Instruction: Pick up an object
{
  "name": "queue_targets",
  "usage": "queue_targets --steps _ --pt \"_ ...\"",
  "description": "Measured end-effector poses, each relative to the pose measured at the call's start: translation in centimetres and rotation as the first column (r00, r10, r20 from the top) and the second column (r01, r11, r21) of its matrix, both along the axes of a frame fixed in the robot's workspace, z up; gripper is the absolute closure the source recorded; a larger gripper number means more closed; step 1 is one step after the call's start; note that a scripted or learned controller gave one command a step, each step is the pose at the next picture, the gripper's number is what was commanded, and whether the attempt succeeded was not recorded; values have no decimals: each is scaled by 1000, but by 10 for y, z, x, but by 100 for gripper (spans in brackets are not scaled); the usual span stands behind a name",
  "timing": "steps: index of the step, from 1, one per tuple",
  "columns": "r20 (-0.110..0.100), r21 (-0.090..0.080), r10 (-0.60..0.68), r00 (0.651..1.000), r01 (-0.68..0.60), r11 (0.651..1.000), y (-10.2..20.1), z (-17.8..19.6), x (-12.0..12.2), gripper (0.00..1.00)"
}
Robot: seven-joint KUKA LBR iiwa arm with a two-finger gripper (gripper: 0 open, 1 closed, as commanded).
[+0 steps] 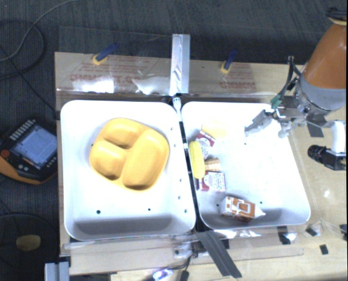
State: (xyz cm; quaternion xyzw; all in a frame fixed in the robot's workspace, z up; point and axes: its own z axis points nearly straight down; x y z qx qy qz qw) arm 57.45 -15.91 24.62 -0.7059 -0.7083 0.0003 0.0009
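My gripper hangs over the upper right part of the right bin, its two fingers spread open with nothing between them. Left of it, along the bin's left side, lie a pale yellow piece, a yellow corn cob, a red and white packet and a red and white wrapper. A small brown and white carton lies near the bin's front edge. A large yellow bun-shaped object sits in the left bin.
A metal divider strip stands behind the seam between the bins. Yellow and blue clips hold a plastic sheet at the back. A hand-held pendant lies on the floor at left. Black hardware sits at right.
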Motion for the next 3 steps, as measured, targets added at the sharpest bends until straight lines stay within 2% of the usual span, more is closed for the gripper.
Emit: queue_targets --steps 1,2,3 --pt "-1 -1 100 995 -100 995 42 -95 48 0" --pt "0 -1 99 995 -99 995 59 -104 63 0" --pt "0 -4 219 976 -219 976 97 -62 76 0"
